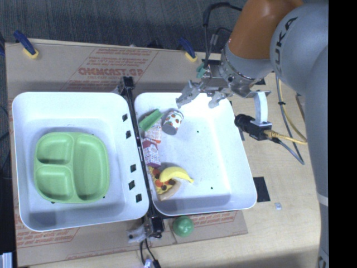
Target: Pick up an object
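A large grey robot arm with an orange band [290, 43] fills the two o'clock part of the scene, reaching in over a light wooden bench [290, 228] covered by a sheet of printed brown cardboard [106, 63]. Two shallow white plastic bins sit side by side on it. The left bin [33, 108] holds a pale green plastic tray with three compartments [71, 167]. The right bin [223, 161] holds a small cluster of toy items along its nine o'clock wall: a yellow plastic banana [177, 175] at seven o'clock, lying on a round toy pizza slice [165, 187]; a flat red-and-white packet [151, 148] above it; a green wedge-shaped piece [148, 119] and a small white cup-like object with red marks [172, 121] at eleven o'clock.

The metal two-finger end effector [198, 96] hovers over the right bin's twelve o'clock rim, its fingers spread apart and holding nothing (the cup-like object lies just below it, apart). A small green ball [182, 225] rests on the cardboard outside the bins, at six o'clock.
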